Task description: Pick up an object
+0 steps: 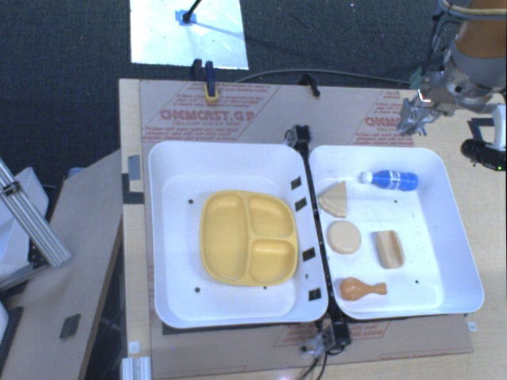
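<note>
1. Hand (pixel 415 121): at the far right corner of the surface, just outside the far rim of the right bin (pixel 455 248), on the grey arm with its orange band. Nothing shows between its parts; whether it is released or clenched cannot be told, as it is small and blurred.
2. Right bin, contents, all lying loose and apart from one another:
   - blue bottle (pixel 390 180) with a white cap, on its side near the far edge;
   - pale wedge (pixel 335 199), by the bin's left wall;
   - round biscuit-like disc (pixel 344 237), mid-bin;
   - tan bread-like block (pixel 389 248), just beside the disc;
   - orange drumstick-shaped toy (pixel 362 289), near the front edge.
3. Left bin (pixel 176 176): one yellow divided tray (pixel 249 237), flat, near its middle.
4. Step in hand, as judged: approach; no item chosen or lifted yet.
5. Next move calls for: travel over the right bin's far rim, then descent onto one item. The bottle lies nearest the hand, but being round it may roll under a poor closure.
</note>
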Controlling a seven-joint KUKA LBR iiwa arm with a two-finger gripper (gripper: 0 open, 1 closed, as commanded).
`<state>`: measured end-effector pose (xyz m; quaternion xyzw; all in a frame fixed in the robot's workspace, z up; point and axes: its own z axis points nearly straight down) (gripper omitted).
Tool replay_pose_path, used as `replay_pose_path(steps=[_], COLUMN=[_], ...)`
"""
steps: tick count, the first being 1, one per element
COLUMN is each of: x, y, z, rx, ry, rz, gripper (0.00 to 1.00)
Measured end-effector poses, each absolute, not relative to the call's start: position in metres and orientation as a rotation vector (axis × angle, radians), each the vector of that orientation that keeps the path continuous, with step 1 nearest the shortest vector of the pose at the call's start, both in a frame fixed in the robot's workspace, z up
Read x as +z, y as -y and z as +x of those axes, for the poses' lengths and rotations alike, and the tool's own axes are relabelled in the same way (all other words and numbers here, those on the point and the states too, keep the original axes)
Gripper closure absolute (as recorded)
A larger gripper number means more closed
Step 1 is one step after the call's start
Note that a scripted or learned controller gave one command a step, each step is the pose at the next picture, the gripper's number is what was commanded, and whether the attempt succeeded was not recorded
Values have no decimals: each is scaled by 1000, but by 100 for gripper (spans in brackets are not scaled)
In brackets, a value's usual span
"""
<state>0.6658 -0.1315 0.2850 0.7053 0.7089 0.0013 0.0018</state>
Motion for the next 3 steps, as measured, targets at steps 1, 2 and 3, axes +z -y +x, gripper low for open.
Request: replay_pose_path(steps=[1,2,3], x=[269,266,260], y=[93,38,-12], z=[646,631,615], rx=[0,2,0], ry=[-2230,-2232,-2229], rz=[2214,2212,2214], gripper=[100,100,100])
